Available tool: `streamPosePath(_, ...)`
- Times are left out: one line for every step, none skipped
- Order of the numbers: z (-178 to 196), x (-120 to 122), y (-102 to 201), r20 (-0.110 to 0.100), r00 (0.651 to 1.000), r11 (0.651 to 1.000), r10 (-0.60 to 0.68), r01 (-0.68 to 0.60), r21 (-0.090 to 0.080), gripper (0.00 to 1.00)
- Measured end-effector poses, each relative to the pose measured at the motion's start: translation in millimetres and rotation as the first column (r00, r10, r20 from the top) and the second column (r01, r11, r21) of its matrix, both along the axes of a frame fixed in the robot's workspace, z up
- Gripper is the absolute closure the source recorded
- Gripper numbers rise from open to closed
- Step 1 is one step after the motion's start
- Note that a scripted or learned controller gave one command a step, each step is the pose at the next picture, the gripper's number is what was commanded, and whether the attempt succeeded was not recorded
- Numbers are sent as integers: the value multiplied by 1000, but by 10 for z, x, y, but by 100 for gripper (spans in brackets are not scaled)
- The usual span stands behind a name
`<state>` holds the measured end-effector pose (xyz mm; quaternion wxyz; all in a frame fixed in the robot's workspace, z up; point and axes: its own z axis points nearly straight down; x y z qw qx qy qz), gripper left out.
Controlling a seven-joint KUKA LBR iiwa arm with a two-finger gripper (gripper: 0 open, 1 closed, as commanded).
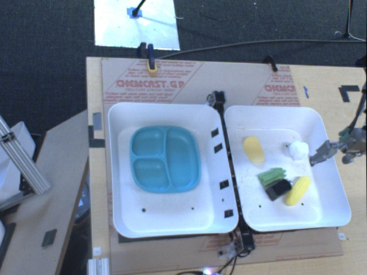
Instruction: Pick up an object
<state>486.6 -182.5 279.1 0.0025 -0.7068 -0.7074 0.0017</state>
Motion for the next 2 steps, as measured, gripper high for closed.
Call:
streamPosePath(40,17,4,8,1000,1000,3,-3,-2,0)
streamPosePath(-479,111,59,4,1000,1000,1,-1,0,0)
